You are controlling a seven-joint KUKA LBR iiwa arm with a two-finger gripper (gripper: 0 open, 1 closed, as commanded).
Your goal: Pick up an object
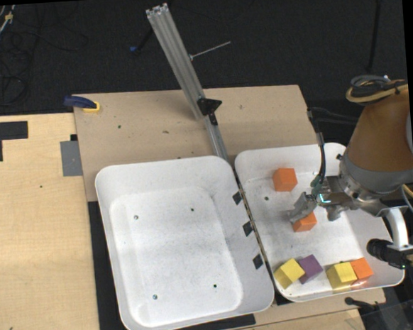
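1. Claw (306, 208) of the grey arm (376, 147) sits low in the right bin (341, 253), its grey fingers directly over an orange cube (305, 223) near the bin's middle. Whether the fingers are spread or closed on the cube cannot be told from this slanted view; they overlap the cube's top edge, and no part of the cube shows clearly between them.

2. Target, as I judge it, is that orange cube, lying flat on the bin floor just below the fingertips.

3. Doing this step well likely means centring the fingers across two opposite faces of the cube, getting low enough to catch its sides and not just its top, and squeezing before any lift. A grip on one corner would probably let it twist out.

4. Second orange cube (284, 179) lies near, up and to the left, apart from the claw and out of its path.

5. Along the bin's lower edge sit a yellow cube (289, 271) touching a purple cube (310, 266), and further right another yellow cube (340, 275) touching a small orange block (362, 269). All four are well apart from the target.

6. Left bin (116, 196) lies beside the right one, their rims meeting at the black clips. A metal rail (182, 63) slants up behind both, clear of the work.

7. Nothing crowds the target, so the chief risk is a poor squeeze.
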